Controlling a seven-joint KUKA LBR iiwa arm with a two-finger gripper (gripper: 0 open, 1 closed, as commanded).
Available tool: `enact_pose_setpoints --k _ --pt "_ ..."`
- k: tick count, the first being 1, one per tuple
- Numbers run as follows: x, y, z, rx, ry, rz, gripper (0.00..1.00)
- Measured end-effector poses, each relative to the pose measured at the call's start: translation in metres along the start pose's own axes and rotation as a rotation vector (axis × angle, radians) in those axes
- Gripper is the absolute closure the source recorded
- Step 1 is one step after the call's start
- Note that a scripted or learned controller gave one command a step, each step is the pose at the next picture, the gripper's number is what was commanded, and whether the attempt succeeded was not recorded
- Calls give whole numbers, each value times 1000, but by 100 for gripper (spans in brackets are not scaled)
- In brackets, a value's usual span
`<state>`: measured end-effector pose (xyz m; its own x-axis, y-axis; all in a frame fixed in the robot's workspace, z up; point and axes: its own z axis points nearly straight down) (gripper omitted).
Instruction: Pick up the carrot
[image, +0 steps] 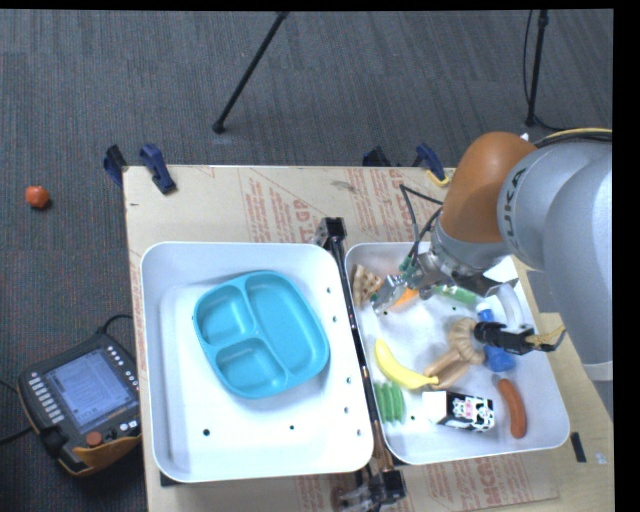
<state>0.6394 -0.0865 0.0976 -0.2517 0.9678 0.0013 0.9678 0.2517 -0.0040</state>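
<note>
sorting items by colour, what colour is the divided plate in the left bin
Light blue plate, clear in the camera view.

blue plate (262, 333), banana (399, 366), sausage (513, 406), toy cow (462, 409)

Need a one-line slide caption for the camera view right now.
KUKA arm's gripper down at the carrot in the cluttered right bin; blue divided plate sits in the left bin.

Tabletop (250, 195): bare board with red printed markings. Left white bin (165, 400) and right white bin (545, 420) lie directly on it, side by side, nearly touching. Blue clamps (157, 166) grip the far edge, left and right.
</note>
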Motion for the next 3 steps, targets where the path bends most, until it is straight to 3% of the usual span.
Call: enact_pose_setpoints --k 1,2,3 --pt "-1 0 -10 0 1 1 100" --pt "-1 0 -10 0 1 1 0" --pt "-17 0 10 -3 1 728 0"
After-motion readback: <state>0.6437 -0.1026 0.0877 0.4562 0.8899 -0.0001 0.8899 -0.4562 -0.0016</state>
